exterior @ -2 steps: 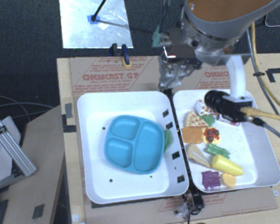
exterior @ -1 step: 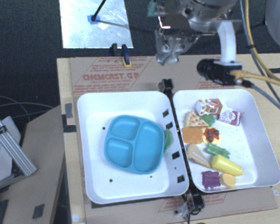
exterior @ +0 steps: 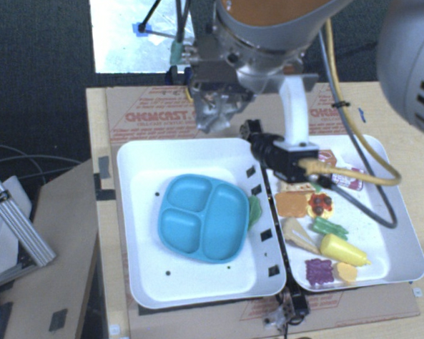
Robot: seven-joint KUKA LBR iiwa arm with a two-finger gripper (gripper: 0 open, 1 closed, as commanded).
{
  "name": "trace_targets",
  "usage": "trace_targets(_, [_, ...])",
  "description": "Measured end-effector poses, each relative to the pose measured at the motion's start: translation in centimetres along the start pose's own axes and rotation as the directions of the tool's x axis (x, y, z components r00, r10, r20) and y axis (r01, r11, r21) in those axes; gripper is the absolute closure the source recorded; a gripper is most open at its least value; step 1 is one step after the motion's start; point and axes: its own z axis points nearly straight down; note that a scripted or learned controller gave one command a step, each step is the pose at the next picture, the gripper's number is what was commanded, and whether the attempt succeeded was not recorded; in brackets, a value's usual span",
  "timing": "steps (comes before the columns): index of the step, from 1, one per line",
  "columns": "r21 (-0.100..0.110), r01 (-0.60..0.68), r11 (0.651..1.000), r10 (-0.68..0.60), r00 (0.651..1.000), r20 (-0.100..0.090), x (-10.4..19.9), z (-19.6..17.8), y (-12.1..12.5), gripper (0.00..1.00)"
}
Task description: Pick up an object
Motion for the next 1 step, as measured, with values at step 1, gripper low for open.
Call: trace_targets(1, [0.002, -0.013, 1.000, 0.013, 1.000, 0.003, -1.94, 1.99, -1.13, 1.00])
